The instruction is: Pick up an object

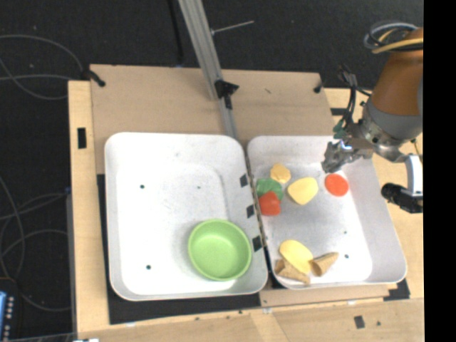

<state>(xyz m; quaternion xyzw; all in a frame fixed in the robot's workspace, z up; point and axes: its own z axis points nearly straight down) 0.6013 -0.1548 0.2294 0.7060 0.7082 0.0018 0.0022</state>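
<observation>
From the overhead camera I see the arm point(395, 95) reaching in at the right, its orange band above a grey wrist, with the hand point(333, 159) hanging low over the upper part of the right bin point(377, 226). I cannot tell whether the hand is wide or narrow; it reads as a dark, blurred mass, and I see nothing between its tips. Just beside and below it lies a small red-orange ball point(336, 185). To the left of that is a pale yellow piece point(303, 190), then a smaller yellow piece point(281, 173) near the bin's left wall, with a green item point(268, 187) touching a red one point(269, 204) beneath it. Near the front of this bin sit a yellow lemon-like piece point(294, 254) and tan wedge shapes point(322, 263) touching it. On the desk point(157, 98), the left bin point(142, 162) carries a green bowl point(219, 249), upright, near its front right corner.
</observation>
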